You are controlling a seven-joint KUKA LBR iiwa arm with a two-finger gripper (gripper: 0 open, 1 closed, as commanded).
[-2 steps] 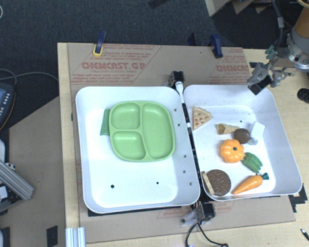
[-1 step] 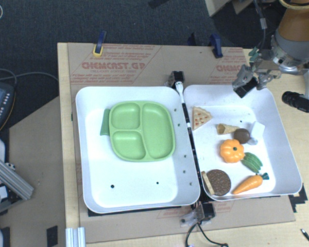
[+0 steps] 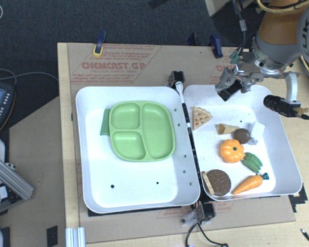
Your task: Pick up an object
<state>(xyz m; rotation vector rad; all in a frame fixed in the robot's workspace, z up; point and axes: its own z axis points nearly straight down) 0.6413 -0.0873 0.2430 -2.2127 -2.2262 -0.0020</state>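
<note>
The toy foods lie in the right bin (image 3: 278, 138), below the fingers (image 3: 229, 86): waffle wedge (image 3: 200, 117) nearest, then pumpkin (image 3: 232, 151), cookie (image 3: 218, 181) and carrot (image 3: 248, 184). The fingers hover over the bin's top edge, seemingly holding nothing; their spread is unclear. The green tray (image 3: 142, 130) sits left.

A brown board (image 3: 144, 60) printed with red lettering is laid over the bench, and two clamps, one yellow (image 3: 98, 49) and one blue (image 3: 216, 45), are seen at its far edge. A dark screen device (image 3: 0, 104) (with a cable running from it) is placed at the far left.
</note>
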